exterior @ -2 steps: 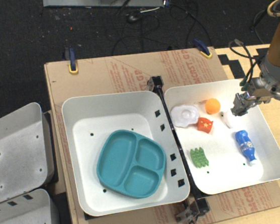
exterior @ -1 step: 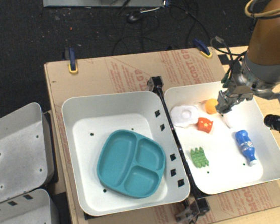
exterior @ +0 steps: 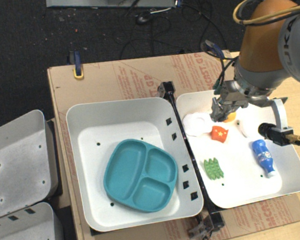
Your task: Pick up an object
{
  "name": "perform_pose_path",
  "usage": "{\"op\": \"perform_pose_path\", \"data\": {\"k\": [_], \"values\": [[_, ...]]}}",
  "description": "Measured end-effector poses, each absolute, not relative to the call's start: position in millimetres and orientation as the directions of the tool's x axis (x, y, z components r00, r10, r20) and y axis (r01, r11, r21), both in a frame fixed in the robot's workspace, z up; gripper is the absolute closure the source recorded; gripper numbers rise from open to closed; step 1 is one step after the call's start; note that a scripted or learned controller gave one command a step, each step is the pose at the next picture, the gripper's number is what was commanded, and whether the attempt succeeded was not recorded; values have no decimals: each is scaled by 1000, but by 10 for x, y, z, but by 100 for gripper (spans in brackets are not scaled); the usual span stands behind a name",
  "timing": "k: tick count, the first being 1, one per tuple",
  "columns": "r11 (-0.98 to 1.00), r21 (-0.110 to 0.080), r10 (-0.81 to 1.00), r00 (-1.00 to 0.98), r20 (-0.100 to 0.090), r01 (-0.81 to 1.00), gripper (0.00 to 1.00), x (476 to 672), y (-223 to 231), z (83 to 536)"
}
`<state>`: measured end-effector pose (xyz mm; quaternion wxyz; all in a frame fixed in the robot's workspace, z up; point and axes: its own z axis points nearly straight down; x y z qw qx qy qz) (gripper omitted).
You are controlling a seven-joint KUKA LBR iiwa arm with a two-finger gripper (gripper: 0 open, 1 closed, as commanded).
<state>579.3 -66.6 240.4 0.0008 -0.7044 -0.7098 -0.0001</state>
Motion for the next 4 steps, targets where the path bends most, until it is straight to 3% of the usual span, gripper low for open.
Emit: {"op": "perform_pose_path", "data": {"k": [2, 3, 4], "values": [[7, 3, 1000, -7, 1, 1000, 100, 6098, 275, 2367], [8, 3, 1000, -8, 1, 1000, 100, 6346, 867, 2312], [3, 1, 1000, -3, -1, 1000, 0, 6337, 826, 2314]]}}
